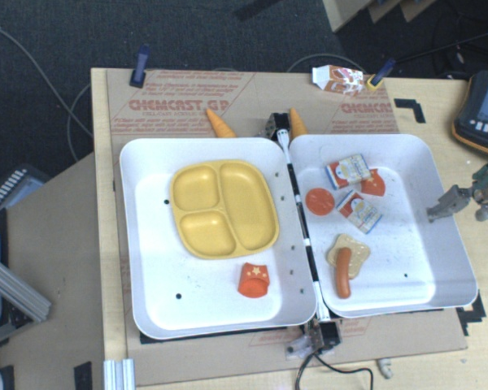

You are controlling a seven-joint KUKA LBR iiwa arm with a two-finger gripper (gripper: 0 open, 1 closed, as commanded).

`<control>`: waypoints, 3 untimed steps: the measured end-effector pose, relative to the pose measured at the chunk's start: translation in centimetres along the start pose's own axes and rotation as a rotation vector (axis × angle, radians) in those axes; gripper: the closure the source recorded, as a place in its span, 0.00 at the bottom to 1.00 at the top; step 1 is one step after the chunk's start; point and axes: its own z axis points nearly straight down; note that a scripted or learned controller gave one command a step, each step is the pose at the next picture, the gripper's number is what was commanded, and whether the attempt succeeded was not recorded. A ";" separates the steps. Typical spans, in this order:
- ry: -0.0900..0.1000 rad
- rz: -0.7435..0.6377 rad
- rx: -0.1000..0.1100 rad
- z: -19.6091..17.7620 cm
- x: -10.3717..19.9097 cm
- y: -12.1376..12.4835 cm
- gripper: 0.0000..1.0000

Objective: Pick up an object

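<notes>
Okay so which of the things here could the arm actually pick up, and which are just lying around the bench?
For the job, in the bins:
- hot dog
- round red piece
- two small cartons
- orange-red cup
- gripper, at the right bin's edge

Lying about:
- yellow divided plate
- carton scrap on the cardboard
- blue clamp

One fixed camera is looking down at a slant, taking in the whole counter [187,96] and both bins.
</notes>
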 end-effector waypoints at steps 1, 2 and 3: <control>0.003 -0.002 0.005 16.2 7.3 6.2 0.00; 0.000 -0.001 -0.001 17.9 10.3 9.3 0.00; -0.001 -0.001 -0.003 16.9 10.3 9.4 1.00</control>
